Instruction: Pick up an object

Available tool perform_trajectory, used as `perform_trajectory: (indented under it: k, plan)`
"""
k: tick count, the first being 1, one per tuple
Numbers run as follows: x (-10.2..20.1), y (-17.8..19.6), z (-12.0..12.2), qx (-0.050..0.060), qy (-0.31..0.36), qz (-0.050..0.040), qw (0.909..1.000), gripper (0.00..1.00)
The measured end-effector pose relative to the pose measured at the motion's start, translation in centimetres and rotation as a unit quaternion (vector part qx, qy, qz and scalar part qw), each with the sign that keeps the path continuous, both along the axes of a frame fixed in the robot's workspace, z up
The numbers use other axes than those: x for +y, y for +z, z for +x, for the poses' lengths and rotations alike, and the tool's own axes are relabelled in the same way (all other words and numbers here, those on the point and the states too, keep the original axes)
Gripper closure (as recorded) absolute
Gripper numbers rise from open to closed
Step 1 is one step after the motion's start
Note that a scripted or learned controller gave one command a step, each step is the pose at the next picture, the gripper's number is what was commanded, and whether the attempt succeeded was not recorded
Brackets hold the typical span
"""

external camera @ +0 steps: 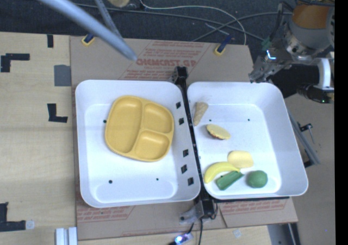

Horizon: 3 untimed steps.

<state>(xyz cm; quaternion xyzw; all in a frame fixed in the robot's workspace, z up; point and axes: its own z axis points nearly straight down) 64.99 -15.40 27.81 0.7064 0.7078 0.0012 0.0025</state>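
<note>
The right white bin point(274, 124) holds several small toy foods. A beige piece point(200, 111) lies at its far left, with a yellow-brown slice point(218, 132) just below it. Near the front sit a pale yellow lump point(240, 158), a yellow banana point(218, 170), a green pickle point(229, 179) and a round green fruit point(257, 178). My gripper point(262, 70) hangs above the bin's far right corner, outside the rim, with nothing visible between its fingers. The arm's orange band point(311, 17) shows at the top right.
The left white bin point(92, 146) carries a yellow divided plate point(139, 127). A black divider point(188, 140) runs between the two bins. Cables point(217, 24) trail across the dark surface behind. A grey pole point(65, 7) slants across the upper left.
</note>
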Motion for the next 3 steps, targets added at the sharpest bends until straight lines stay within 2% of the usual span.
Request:
perform_trajectory:
  k: [1, 2, 3]
  plan:
    - [5.0, -0.1, -1.8, 0.003, 0.002, 0.0011, 1.0000, 1.00]
    - [9.2, -2.1, -4.2, 0.005, 0.001, 0.0011, 1.0000, 1.00]
    - [14.1, -1.9, -6.9, 0.004, 0.002, 0.0015, 1.0000, 1.00]
